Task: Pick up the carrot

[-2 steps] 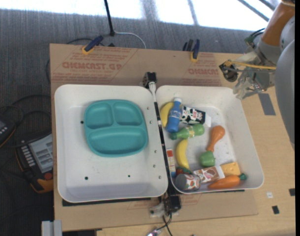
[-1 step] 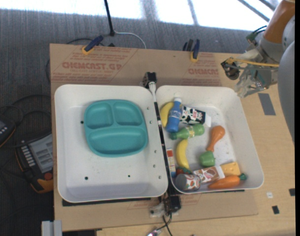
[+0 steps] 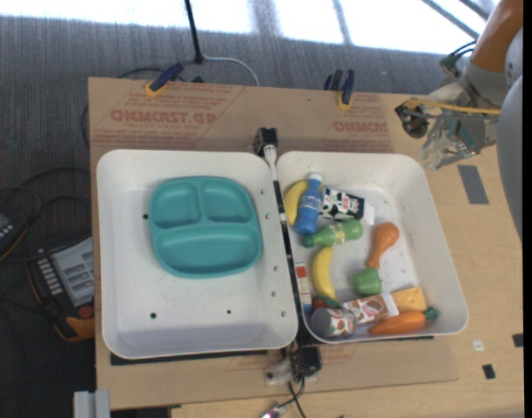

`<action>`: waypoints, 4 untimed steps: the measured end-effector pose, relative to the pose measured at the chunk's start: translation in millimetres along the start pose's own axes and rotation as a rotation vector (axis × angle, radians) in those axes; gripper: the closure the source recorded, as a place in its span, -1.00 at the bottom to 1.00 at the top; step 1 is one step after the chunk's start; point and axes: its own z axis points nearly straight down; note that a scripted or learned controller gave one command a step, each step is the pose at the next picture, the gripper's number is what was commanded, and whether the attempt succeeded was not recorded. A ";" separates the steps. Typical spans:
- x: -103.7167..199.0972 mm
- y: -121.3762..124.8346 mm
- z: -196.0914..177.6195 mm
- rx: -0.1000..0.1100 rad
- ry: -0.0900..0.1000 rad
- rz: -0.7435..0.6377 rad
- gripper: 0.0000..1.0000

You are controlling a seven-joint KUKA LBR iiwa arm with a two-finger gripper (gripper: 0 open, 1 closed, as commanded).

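The gripper (image 3: 447,142) hangs above the far right rim of the right bin (image 3: 440,225); whether it is open or closed I cannot tell. The carrot (image 3: 400,323) lies well toward the near side from it, against the bin's near wall, touching a carton (image 3: 361,311) and beside a cheese wedge (image 3: 411,300). It looks like a light, stiff, smooth toy, best pinched across its thick middle.

My arm (image 3: 520,138) is smooth grey, broad and rounded, along the right side of the scene. Above my wrist sits an orange band (image 3: 496,29). Below it a pale grey collar leads to my gripper (image 3: 444,142), a cluttered assembly of pale, translucent-looking parts with a dark block on its left end, a thin yellowish strip and dark cables.
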 end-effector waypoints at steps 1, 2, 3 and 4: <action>-0.4 0.1 -9.3 0.000 -0.003 -0.001 1.00; -6.0 21.8 57.4 0.002 0.003 -0.055 1.00; -5.4 21.5 46.7 0.002 0.003 -0.057 1.00; -5.4 21.2 37.4 0.002 0.001 -0.058 1.00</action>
